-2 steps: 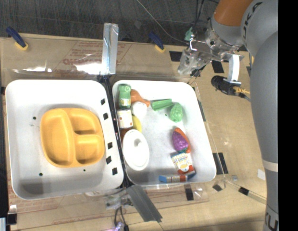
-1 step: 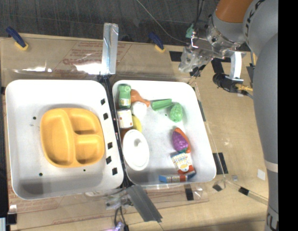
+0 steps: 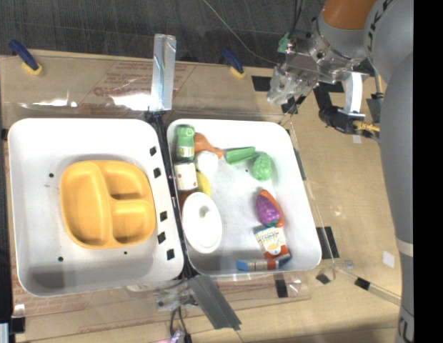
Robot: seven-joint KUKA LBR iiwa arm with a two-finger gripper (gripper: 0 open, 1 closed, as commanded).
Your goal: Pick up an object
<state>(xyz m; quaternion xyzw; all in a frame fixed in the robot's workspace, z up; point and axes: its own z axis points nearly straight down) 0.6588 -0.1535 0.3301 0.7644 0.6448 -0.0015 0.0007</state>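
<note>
Gripper (image 3: 287,95) sits up above the far right corner of the right bin (image 3: 301,191), outside its rim, over the bench; can't tell from this angle how it's set, too much clutter and glare. I see nothing in it. Right bin holds the pickables: green bottle (image 3: 184,142) at the far left corner, orange piece (image 3: 205,145) beside it, green block (image 3: 240,155) and a round green item (image 3: 262,166) towards the far right, white lid (image 3: 202,222) by the left wall, purple item (image 3: 266,209) and a small pouch (image 3: 271,241) near the near right corner. Left bin (image 3: 28,163) has a yellow divided tray (image 3: 107,203) mid-bin. Cables and the arm's wrist crowd the far right corner.
</note>
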